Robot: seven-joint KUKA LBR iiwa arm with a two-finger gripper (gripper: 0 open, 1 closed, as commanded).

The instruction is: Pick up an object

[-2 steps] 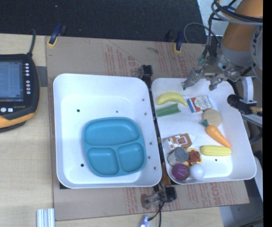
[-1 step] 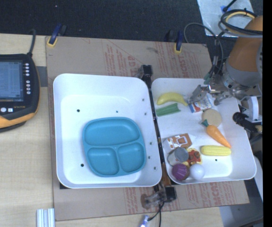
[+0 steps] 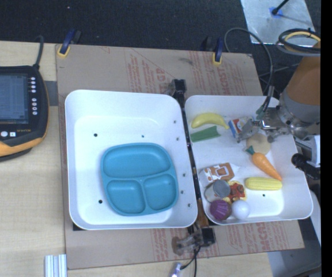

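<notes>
Gripper [image 3: 252, 128] hovered over the right bin [image 3: 293, 209], upper right of frame; can't tell its jaws' state.
Carrot [image 3: 265, 164] lay just below it; you needed to centre over one isolated item before descending.

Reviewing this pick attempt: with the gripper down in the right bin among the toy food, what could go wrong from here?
1. The gripper sits close to the bin's far wall, with the banana and carrot nearby; it may nudge one instead of grasping it.
2. Nothing is visibly between the fingers, so it may lift away without an object.
3. The purple ball, white ball and can are packed together, making a clean grasp there unlikely.
</notes>
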